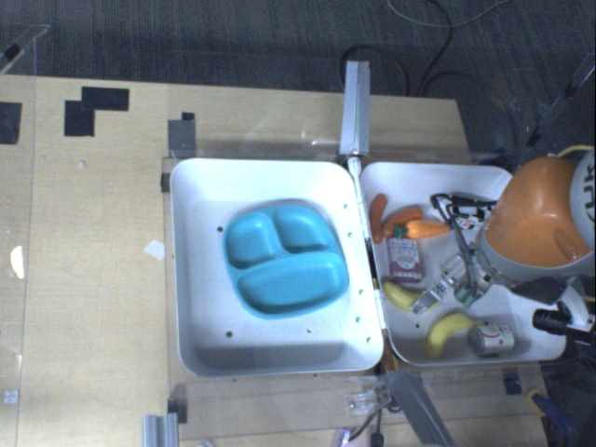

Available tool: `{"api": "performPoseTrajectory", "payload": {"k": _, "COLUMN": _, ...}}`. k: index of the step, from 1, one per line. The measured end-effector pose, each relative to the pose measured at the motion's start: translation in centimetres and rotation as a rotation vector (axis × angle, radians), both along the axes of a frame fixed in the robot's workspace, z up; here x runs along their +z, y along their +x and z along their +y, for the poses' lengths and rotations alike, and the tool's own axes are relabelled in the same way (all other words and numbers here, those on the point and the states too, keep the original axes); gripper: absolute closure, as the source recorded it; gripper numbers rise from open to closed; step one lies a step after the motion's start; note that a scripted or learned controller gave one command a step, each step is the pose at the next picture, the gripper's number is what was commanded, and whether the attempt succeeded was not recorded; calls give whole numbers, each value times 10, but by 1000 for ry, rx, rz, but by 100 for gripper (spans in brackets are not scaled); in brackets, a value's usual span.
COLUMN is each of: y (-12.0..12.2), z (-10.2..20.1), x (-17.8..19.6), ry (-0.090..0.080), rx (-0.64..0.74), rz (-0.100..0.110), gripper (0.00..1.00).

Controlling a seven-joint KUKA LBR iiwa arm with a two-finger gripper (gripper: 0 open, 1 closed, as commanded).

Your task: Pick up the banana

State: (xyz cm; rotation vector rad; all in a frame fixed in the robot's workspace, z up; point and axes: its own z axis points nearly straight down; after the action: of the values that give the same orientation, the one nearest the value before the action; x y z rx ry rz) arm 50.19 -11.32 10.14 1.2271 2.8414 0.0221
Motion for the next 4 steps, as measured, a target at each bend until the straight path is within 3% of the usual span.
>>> {"api": "performPoseTrajectory", "payload": {"k": 1, "y": -8, "z": 1, "x": -2, "ry": 5, "rx": 0, "rz": 27, "gripper": 100}}
{"api": "performPoseTrajectory", "payload": {"k": 2, "y": 37, "z": 92, "x": 82, "ry": 14, "rx": -315, "rz": 47, "gripper": 100}}
{"api": "performPoseTrajectory", "payload": {"k": 3, "y": -1, "z": 124, "x": 125, "ry": 19, "rx": -554, "rz": 45, "gripper": 100}}
{"api": "performPoseTrajectory", "payload": {"k": 4, "y": 29, "z": 149, "x": 81, "ry": 17, "rx": -510, "rz": 48, "gripper": 100}}
